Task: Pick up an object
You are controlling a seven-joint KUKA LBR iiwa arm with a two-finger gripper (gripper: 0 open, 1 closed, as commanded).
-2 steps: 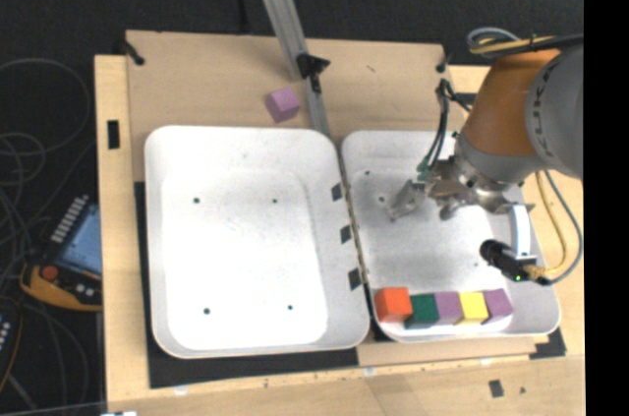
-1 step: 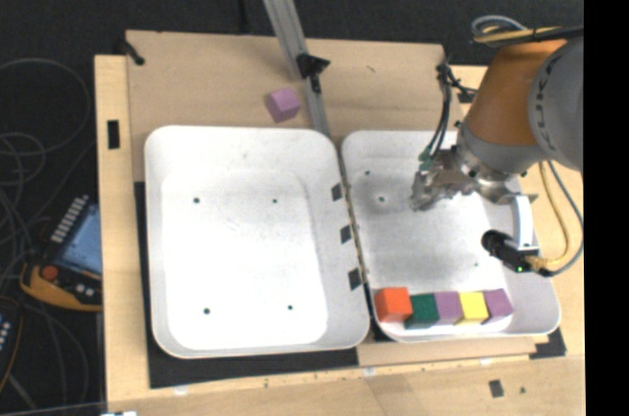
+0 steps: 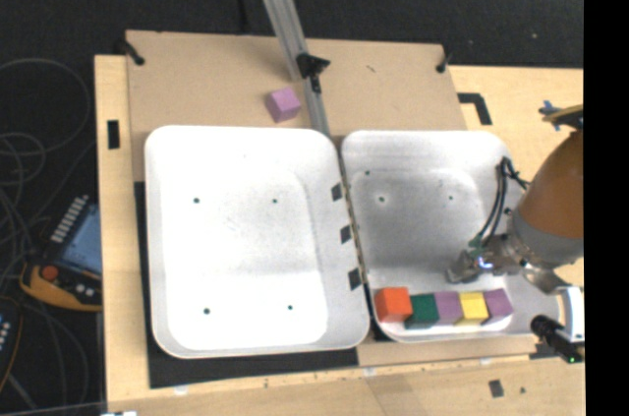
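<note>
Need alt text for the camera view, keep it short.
A grey and orange robot arm reaches from the right, its gripper low over the right bin, just above a row of five blocks along the near wall: orange, green, purple, yellow, purple. A lone purple block lies on the board behind the bins.

The arm (image 3: pixel 558 208) shows a rounded orange band over grey metal, with dark cables alongside.

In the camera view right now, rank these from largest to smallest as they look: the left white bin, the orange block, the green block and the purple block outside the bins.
1. Left white bin, far the largest.
2. Orange block.
3. Purple block on the board outside the bins, looking close to the orange one, so that pair is unsure.
4. Green block, slightly smaller-looking.
</note>
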